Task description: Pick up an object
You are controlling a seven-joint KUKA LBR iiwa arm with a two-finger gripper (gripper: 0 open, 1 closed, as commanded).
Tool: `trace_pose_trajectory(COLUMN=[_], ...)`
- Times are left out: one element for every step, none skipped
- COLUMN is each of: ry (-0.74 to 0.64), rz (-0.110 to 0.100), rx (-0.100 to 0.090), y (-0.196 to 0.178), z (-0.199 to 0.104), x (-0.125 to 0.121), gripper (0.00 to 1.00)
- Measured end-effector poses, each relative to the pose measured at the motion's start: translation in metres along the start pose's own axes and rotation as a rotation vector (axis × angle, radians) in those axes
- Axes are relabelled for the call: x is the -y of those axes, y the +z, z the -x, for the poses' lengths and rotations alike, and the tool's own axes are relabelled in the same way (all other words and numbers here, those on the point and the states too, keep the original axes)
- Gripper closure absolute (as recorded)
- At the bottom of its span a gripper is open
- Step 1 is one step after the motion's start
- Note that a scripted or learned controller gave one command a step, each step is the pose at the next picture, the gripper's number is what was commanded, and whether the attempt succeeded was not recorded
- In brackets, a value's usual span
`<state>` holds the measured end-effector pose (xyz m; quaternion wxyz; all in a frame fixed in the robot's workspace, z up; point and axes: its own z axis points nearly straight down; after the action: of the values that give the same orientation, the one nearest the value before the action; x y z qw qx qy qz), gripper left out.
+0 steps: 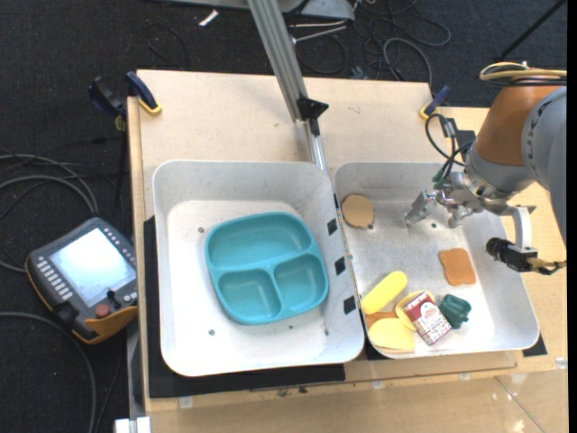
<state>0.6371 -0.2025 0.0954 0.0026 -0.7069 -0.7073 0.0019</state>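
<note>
The gripper (431,207) is hovering low over the right bin (505,327), and I honestly can't tell whether the jaws are spread or pressed together from this angle. There's nothing visibly between them.

Using the teal divided tray (266,267) in the left bin as the landmark: every pickable thing sits to its right. The tan round piece (358,211) is closest to the tray's upper right corner. The yellow banana-like piece (384,290) is just right of the tray's lower edge, with its long axis running diagonally, the high end pointing away from the tray. The orange-brown slab (457,266) lies farther right.

My guess at what could go wrong:
- The gripper is over bare bin floor, so closing there probably grabs nothing.
- The cluster of the banana, the red carton (425,318) and the green thing (453,308) is packed tight, so the jaws could shove neighbours instead of gripping 1 item.
- The flat pieces hug the floor and might slip.
</note>
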Motion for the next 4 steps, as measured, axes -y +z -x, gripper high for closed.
trace_pose_trajectory(ry=[0.0,-0.001,-0.003,-0.002], rz=[0.006,0.009,0.014,0.016], rx=[0.002,0.004,0.003,0.004], y=[0.0,-0.011,-0.06,-0.124], z=[0.0,0.0,-0.005,-0.001], x=[0.0,-0.001,-0.01,-0.013], gripper=[0.0,1.0,1.0,1.0])
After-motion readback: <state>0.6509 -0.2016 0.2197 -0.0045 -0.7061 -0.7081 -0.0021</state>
